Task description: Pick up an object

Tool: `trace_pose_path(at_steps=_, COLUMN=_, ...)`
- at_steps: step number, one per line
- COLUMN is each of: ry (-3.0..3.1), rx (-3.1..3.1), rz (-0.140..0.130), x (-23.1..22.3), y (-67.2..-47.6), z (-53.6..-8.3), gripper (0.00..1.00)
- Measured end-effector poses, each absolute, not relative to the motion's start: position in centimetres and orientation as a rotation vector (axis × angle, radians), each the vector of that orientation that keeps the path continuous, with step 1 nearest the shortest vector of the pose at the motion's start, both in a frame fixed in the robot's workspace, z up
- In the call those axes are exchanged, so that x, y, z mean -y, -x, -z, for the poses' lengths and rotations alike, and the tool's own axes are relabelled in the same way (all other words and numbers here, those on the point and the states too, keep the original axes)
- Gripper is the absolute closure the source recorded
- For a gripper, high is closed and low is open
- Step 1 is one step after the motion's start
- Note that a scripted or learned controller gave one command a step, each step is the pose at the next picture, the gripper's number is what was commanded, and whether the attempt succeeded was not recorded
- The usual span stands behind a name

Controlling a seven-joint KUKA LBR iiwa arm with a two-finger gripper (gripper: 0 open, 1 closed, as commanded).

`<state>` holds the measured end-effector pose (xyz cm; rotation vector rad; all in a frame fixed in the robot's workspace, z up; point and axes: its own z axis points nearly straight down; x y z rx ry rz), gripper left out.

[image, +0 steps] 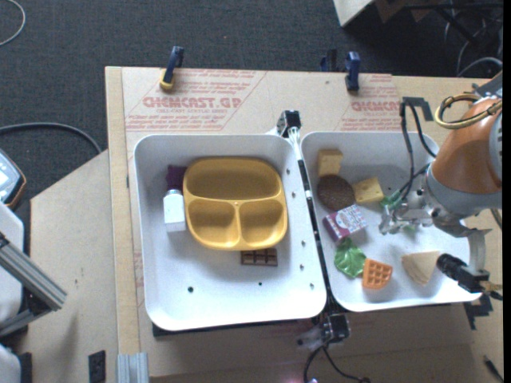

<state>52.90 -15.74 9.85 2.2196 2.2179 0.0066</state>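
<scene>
Now | left bin: yellow tray | right bin: toy foods | claw: grip unreadable

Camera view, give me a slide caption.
KUKA arm's gripper hovers over toy food in the right bin; yellow divided plate in left bin.

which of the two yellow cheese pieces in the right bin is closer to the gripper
The cheese wedge right of the brown patty; it lies just left of the gripper. The other cheese block sits farther back, by the bin's top-left corner.
</scene>
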Motion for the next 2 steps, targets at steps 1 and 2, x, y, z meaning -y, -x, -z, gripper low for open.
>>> trace_pose_path(at_steps=1, ry=-2.219, rx=-2.216, rz=-0.003, x=16.4, y=-52.7, z=-14.3, gripper=1.00)
trace_pose_path(at_steps=2, ry=-2.215, rx=-2.218, rz=-0.005, x=16.1, y=-52.7, z=-18.7, gripper=1.00)
